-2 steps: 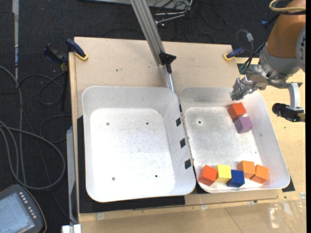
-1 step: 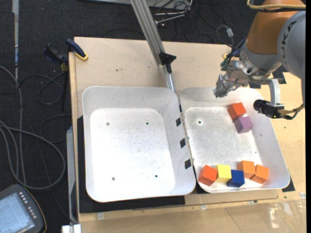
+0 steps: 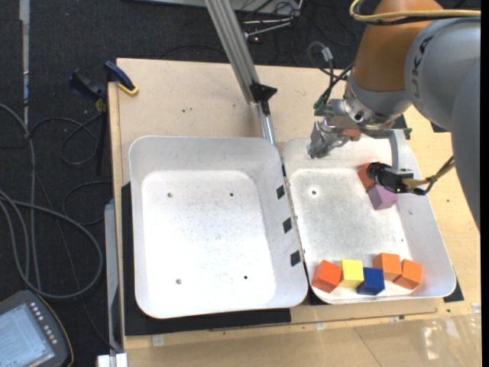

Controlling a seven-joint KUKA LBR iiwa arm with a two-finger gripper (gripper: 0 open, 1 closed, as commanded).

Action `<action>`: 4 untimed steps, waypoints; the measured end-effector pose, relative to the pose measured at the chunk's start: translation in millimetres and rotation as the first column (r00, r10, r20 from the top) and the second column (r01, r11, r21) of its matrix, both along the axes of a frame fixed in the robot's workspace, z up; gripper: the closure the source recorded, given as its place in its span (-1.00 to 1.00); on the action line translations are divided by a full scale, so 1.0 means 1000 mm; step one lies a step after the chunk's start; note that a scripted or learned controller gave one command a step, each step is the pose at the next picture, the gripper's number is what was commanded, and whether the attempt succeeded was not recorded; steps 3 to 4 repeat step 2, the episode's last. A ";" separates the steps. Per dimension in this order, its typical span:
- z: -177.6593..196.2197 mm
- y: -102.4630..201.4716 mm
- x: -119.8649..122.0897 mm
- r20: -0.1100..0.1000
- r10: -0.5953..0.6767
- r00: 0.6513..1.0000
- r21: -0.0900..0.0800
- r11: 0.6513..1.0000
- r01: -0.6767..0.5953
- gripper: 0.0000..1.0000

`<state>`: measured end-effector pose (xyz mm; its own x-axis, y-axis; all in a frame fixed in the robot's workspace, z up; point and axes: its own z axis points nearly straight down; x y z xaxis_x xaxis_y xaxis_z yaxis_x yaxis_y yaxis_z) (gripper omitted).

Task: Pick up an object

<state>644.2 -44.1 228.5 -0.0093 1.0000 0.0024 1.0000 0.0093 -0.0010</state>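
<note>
Hovering over the right bin's (image 3: 428, 228) far edge, grip state unreadable.
The hand (image 3: 321, 145) is sitting up-left of the purple block (image 3: 382, 197); the other blocks (image 3: 369, 274) are lying along the near wall.

from where i stand, hardly any writing can be read. the grey arm (image 3: 447, 60) carries dark letters on its casing, just right of the orange band, but they are cut off by the curve and the angle, so i cannot make out a word. the small screen (image 3: 27, 335) at the lower left corner glows pale with faint lines that are too blurred to read. the blocks (image 3: 369, 273) in the right bin (image 3: 428, 243) show plain coloured faces with no marks. the dark spots on the bin floors are specks and holes, not letters or numbers.
</note>
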 end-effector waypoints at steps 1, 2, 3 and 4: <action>-0.007 0.052 0.002 0.000 -0.001 1.000 -0.001 1.000 0.001 1.00; 0.002 0.116 -0.003 0.002 0.000 1.000 0.000 1.000 0.000 1.00; 0.002 0.116 -0.003 0.002 0.000 1.000 0.000 1.000 0.000 1.00; 0.002 0.116 -0.003 0.002 0.000 1.000 0.000 1.000 0.000 1.00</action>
